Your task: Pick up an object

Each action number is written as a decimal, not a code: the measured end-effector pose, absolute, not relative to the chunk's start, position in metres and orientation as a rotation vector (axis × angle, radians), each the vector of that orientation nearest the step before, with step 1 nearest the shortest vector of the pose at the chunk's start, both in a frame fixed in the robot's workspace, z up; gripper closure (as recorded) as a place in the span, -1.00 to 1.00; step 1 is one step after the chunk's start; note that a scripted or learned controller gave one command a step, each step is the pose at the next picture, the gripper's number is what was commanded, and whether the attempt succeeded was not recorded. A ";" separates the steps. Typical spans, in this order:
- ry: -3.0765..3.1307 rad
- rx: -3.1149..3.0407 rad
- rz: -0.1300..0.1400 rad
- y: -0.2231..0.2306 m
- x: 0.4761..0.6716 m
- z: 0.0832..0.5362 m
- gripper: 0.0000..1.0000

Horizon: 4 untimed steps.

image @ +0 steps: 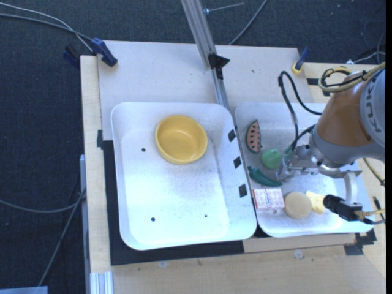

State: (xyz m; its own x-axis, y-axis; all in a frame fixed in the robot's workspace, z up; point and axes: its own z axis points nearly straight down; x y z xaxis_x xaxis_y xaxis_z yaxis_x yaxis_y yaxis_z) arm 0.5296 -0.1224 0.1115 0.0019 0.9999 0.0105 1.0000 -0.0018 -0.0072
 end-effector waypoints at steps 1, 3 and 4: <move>-2.227 -2.223 -0.008 -0.117 0.535 0.158 1.00; -2.227 -2.224 -0.007 -0.125 0.544 0.238 1.00; -2.222 -2.208 0.001 -0.073 0.549 0.230 1.00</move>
State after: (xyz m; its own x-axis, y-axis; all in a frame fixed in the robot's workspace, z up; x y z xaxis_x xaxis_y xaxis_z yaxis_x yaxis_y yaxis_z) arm 0.5489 -0.0731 0.2305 -0.0064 1.0000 0.0064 1.0000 0.0064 -0.0072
